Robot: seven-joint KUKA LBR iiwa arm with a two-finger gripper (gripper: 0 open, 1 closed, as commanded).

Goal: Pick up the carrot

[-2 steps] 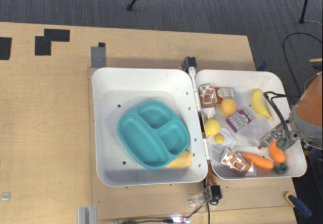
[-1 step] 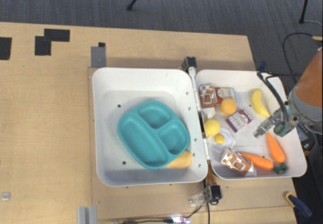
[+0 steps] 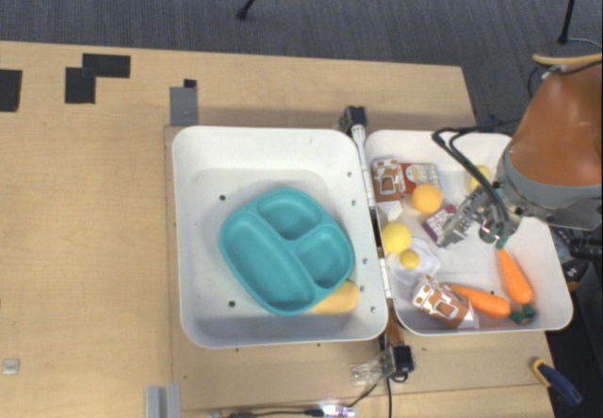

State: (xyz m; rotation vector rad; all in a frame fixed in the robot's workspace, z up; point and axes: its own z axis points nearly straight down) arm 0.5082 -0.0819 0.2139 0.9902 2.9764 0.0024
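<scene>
Spanning the surface (image 3: 85, 247), two white bins: the left bin (image 3: 203, 313) carries a teal plate (image 3: 287, 249). In the right bin (image 3: 556, 308), the fingers (image 3: 474, 222) hang above, spread unclear; two carrots — carrot (image 3: 482, 300) at five o'clock, second carrot (image 3: 514, 276) beside.

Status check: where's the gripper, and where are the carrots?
Gripper low over right bin, nothing seen held. Two carrots at bin's near right corner. Snack packet touches the lower carrot.

Below me the left bin (image 3: 188, 218) holds a teal divided plate (image 3: 285, 249) with a yellow piece (image 3: 337, 298) tucked under its near edge. In the right bin (image 3: 556, 313) lie two lemons (image 3: 397, 237), an orange ball (image 3: 427, 199) and snack packets (image 3: 390, 178).
</scene>
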